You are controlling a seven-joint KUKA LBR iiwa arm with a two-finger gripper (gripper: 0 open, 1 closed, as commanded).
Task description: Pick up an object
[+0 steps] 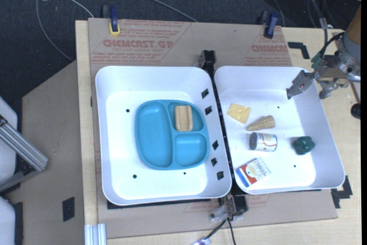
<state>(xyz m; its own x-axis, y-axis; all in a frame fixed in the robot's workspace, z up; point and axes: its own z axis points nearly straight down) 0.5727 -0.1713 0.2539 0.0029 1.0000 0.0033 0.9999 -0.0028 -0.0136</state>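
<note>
End effector (307, 84) hanging over the right bin's (330, 149) far corner

Can't tell its grip state. Below-left of it: cheese wedge (238, 112), cone (260, 123), can (263, 142); green lump (303, 145) straight below.

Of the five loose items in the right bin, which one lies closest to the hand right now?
The dark green lump, alone by the right bin's right wall, lies closest below the hand. The cheese wedge, cone, can and carton lie further left.

A grey metal arm (351, 46) enters at the right edge, its wrist a cluster of silver-grey brackets and fittings. Thin dark cables run along it. The gripper (299, 86) is made of dull grey, angular metal parts.
</note>
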